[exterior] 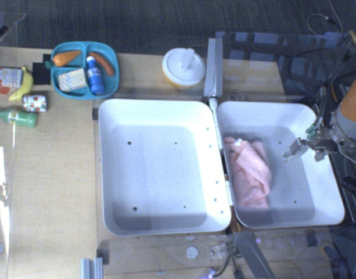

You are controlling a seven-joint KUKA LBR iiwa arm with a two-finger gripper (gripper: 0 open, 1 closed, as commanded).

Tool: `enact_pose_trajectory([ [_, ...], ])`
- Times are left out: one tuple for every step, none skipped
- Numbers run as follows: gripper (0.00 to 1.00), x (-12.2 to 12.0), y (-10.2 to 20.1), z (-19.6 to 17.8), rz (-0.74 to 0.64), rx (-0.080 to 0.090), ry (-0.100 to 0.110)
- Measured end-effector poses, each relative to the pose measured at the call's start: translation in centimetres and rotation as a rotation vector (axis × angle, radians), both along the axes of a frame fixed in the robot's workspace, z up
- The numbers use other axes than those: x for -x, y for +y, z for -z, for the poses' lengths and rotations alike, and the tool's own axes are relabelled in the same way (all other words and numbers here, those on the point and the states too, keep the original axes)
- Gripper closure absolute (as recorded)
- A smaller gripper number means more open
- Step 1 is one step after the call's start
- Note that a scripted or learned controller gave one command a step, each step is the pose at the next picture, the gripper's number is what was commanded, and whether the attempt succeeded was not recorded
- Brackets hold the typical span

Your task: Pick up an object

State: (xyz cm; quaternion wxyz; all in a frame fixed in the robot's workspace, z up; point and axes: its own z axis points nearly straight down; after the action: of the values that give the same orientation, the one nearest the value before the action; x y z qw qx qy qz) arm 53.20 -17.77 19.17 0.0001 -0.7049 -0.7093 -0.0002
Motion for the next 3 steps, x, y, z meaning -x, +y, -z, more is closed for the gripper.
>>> enact_pose_trajectory([
  [0.0, -1.7, 7.7, 9.6, -0.012, 0.0, -0.012],
  [0.0, -12.4, 6.5, 9.9, -0.087, 0.004, -0.016],
  [0.0, -9.9, 9.1, 9.8, -0.14, 0.006, -0.02],
])
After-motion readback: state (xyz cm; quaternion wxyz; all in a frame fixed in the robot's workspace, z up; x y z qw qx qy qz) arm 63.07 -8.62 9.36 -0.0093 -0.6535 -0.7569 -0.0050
